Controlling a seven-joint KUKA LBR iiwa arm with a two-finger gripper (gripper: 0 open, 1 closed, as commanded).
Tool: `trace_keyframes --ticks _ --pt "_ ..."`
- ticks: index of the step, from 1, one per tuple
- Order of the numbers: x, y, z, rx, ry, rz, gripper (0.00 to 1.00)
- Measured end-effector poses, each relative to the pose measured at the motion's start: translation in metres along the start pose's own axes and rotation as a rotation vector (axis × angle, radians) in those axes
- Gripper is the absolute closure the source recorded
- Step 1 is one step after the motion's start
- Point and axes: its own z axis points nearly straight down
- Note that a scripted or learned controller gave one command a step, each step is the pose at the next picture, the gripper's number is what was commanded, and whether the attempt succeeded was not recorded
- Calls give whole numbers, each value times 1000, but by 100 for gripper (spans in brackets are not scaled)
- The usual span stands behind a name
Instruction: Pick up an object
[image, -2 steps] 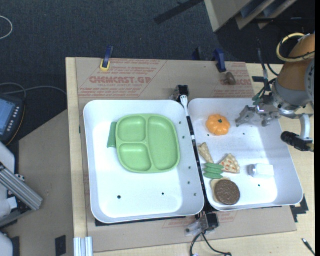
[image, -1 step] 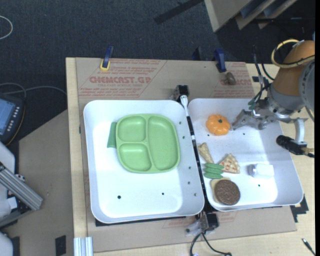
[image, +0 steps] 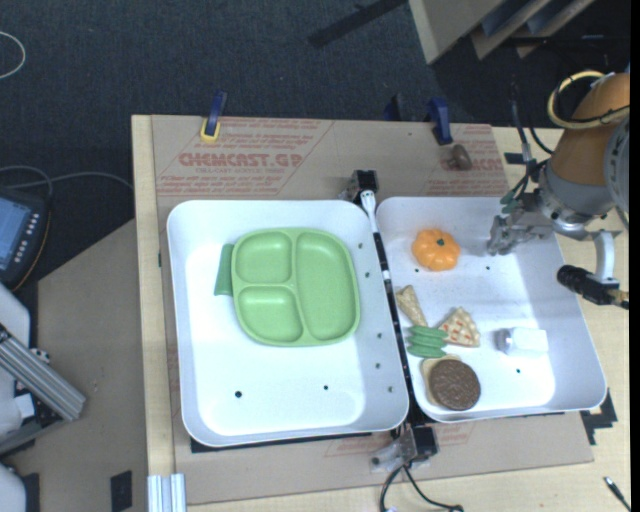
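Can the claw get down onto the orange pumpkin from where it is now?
Probably yes. The claw hangs over the right bin just beside the pumpkin, which sits apart from the other food with nothing over it.

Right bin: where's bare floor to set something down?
Right bin: bare floor lies between the pumpkin and the white block, and along the far edge near the tool. Its left side is crowded: cracker, beans, pizza slice, cookie. In the left bin, floor is bare around the green plate.
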Motion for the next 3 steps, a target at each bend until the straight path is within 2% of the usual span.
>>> trace_keyframes --ticks 2,3 --pt "9 -10 -101 -6 -1 2 100" --pt "9 -9 -130 -4 -1 3 100"
